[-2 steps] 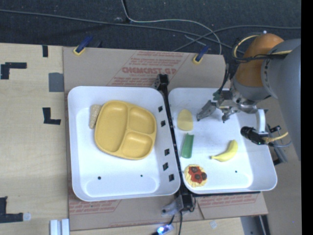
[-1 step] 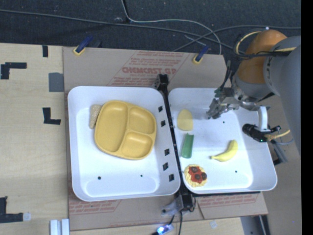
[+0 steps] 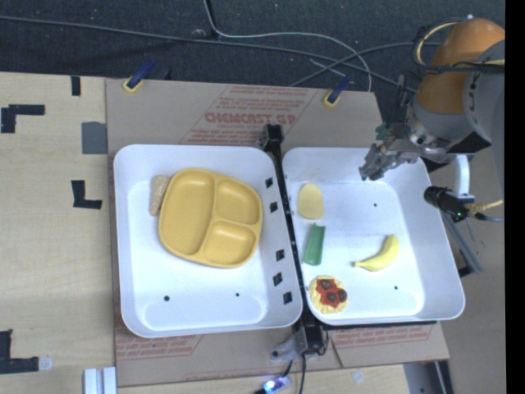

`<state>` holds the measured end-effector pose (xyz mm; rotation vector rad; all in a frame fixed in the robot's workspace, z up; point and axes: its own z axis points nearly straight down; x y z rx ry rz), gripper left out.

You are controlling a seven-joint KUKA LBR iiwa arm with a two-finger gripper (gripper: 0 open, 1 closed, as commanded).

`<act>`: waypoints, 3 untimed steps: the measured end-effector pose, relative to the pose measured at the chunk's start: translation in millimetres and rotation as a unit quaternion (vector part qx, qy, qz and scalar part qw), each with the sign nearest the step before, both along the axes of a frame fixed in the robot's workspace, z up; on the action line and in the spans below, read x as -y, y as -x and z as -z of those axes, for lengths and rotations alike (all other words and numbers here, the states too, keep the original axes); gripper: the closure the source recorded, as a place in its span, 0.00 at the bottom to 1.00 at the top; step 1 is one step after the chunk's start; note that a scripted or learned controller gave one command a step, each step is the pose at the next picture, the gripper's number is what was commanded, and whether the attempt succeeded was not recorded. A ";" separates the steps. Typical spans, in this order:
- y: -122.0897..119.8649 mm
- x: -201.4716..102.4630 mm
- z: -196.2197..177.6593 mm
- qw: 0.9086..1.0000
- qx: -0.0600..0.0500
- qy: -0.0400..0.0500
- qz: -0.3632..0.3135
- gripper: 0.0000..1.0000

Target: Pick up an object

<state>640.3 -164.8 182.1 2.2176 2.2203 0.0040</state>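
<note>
The gripper (image 3: 376, 167) hangs above the banana (image 3: 379, 254), at the right bin's (image 3: 435, 302) far rim. Can't tell its state; probably lining up a grab

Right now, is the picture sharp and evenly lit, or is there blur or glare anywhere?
Camera view: even, soft light; white bins show mild sheen, no harsh glare; the banana casts a faint shadow; the pincer looks slightly soft, its details hard to read.

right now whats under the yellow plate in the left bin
A tan, bread-like piece pokes out from under the yellow plate's left edge. How far it runs beneath is covered.
</note>
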 end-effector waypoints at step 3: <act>31.9 -101.8 -36.0 1.000 -0.003 -0.001 -0.002 1.00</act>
